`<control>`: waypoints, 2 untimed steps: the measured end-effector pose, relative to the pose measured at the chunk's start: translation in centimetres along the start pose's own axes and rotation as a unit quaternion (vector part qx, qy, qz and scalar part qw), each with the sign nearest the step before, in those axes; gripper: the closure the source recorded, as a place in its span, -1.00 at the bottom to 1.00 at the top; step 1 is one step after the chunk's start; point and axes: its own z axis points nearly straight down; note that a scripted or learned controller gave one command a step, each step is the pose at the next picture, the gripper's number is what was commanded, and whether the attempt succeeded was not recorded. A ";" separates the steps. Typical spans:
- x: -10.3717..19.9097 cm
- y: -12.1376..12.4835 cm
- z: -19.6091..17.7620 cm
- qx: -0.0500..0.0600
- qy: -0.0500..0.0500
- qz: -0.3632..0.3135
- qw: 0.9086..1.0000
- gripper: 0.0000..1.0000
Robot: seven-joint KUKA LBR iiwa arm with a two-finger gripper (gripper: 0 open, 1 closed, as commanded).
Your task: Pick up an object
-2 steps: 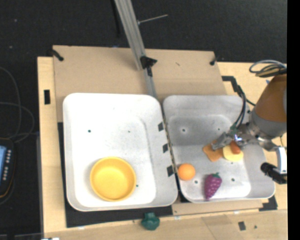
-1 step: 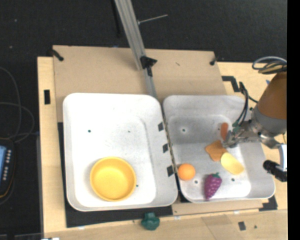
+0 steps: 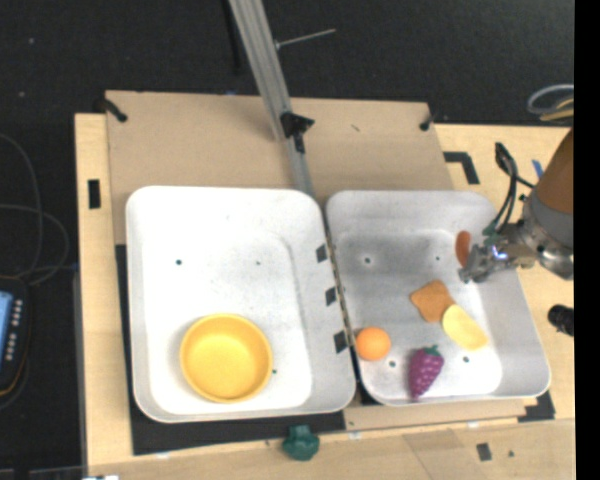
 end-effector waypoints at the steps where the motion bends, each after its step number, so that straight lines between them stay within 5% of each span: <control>1: 0.7 0.1 -5.0 -0.001 0.000 0.000 1.000 1.00; 2: 0.6 0.3 -8.3 0.000 0.000 -0.001 1.000 1.00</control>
